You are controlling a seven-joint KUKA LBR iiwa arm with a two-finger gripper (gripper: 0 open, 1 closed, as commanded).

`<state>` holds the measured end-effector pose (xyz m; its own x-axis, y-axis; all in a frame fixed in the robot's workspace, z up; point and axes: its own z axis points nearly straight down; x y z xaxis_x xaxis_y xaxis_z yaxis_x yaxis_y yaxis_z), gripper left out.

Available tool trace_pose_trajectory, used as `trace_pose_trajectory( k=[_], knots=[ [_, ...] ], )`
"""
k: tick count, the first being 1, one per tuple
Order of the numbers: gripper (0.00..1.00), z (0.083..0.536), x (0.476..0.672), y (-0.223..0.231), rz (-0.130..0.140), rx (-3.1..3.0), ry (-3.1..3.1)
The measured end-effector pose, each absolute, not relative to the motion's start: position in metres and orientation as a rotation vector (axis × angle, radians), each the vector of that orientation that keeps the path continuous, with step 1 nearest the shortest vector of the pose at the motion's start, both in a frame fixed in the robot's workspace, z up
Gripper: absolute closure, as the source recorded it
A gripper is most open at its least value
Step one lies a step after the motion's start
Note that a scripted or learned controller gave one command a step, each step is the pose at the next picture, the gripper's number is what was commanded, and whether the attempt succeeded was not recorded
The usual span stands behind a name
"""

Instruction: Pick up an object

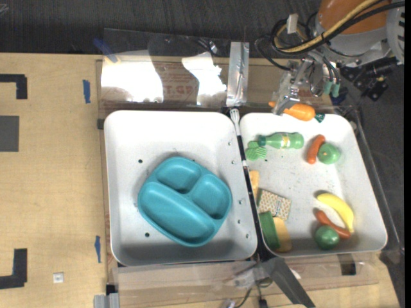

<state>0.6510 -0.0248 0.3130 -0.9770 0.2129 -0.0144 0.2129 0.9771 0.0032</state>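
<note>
Pincer [287, 101] over right bin's [359, 140] back rim; orange carrot [300, 112] beside it.

The surface [51, 172] is pale wood with black tape marks [14, 85] near its left edge and blue tape bits [86, 90] beside the bins. 2 white bins sit on it side by side, touching along their inner rims. The left bin [122, 133] sits about mid-frame; the right bin [366, 172] lies toward the right edge. Behind them, clear plastic sheeting [167, 76] lies across the surface, catching glare, with a silver tape strip [237, 72] running back from where the bins meet.
</note>
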Motion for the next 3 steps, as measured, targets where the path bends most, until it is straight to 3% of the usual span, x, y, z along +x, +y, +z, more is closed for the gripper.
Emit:
trace_pose_trajectory(
  k=[1,2,3],
  knots=[
    [1.0,0.277,0.583,-0.008,0.002,0.178,3.133],
    [1.0,0.259,0.531,-0.068,0.0,0.456,3.105],
    [1.0,0.249,0.581,-0.031,0.002,0.377,3.113]
  ],
)
